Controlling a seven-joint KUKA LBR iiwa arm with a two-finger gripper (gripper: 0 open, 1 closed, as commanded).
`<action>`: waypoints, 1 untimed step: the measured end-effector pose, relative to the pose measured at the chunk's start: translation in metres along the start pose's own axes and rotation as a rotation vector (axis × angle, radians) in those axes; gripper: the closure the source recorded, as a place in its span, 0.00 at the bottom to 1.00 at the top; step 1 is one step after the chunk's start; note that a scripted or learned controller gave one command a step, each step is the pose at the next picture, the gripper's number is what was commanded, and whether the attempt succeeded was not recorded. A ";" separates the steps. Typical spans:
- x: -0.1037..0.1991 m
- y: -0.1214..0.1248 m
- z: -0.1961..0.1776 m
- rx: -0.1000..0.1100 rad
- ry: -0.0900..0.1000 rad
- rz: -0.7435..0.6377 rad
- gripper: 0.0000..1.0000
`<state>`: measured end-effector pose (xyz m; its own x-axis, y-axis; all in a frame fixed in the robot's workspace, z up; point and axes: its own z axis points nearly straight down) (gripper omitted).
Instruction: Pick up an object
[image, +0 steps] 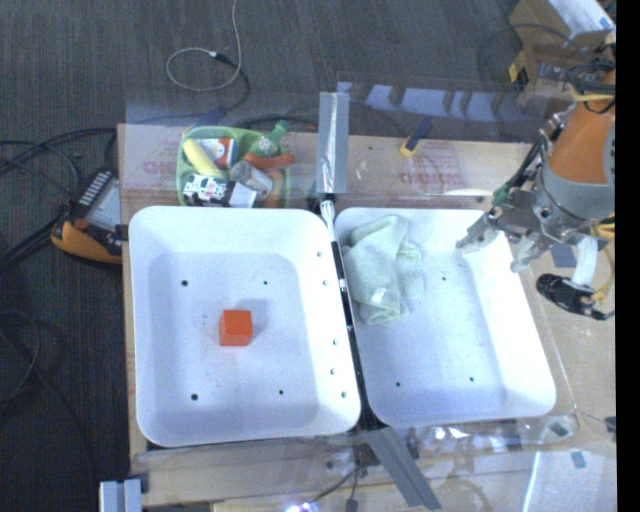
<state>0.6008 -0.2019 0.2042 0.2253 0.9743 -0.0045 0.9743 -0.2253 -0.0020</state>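
Observation:
A small orange cube (236, 327) lies near the middle of the left bin (160, 250). A crumpled pale green cloth (385, 268) rests against the left wall of the right bin (500, 370). My gripper (497, 245) hangs over the right bin's far right corner, below the arm's orange band (582, 150). Its two fingers are spread apart and open, with nothing between them. The gripper is well right of the cloth and far from the cube.
A green basket (232, 167) of assorted small items stands behind the left bin. A metal divider post (331, 150) rises between the bins at the back. Cables and a handheld device (85, 232) lie on the floor at left.

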 end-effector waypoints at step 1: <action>0.060 -0.010 0.066 0.004 0.003 0.055 0.00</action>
<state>0.6045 -0.1410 0.1380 0.2783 0.9605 -0.0013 0.9605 -0.2783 -0.0054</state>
